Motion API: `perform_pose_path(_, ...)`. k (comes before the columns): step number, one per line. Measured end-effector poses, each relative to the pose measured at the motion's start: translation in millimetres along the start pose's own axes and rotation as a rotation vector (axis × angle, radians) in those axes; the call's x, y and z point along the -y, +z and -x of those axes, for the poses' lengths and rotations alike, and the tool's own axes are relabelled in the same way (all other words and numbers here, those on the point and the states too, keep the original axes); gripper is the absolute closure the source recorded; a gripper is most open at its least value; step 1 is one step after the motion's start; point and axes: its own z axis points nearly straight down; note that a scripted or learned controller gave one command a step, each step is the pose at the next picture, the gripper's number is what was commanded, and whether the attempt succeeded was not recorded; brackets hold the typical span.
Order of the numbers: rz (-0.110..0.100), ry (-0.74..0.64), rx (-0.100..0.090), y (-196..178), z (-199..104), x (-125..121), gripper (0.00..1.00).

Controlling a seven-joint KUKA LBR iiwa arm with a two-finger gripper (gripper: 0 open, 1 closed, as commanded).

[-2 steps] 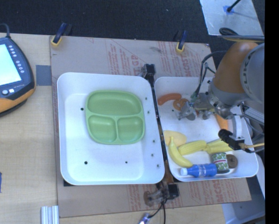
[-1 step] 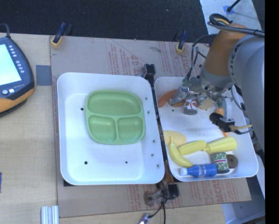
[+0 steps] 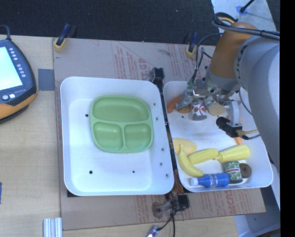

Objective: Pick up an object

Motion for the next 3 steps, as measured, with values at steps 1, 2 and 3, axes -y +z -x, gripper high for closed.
perform_pose_path(1, 0.0, -0.001, -0.005, 0.4, 2.5, -0.3, 0.0)
perform_pose_path(2, 0.009, -0.005, -0.005, -13.1, 1.6, -3.3, 1.0)
perform_pose_path(3, 0.005, -0.003, -0.01, -99.8, -52.1, 12.3, 1.0)
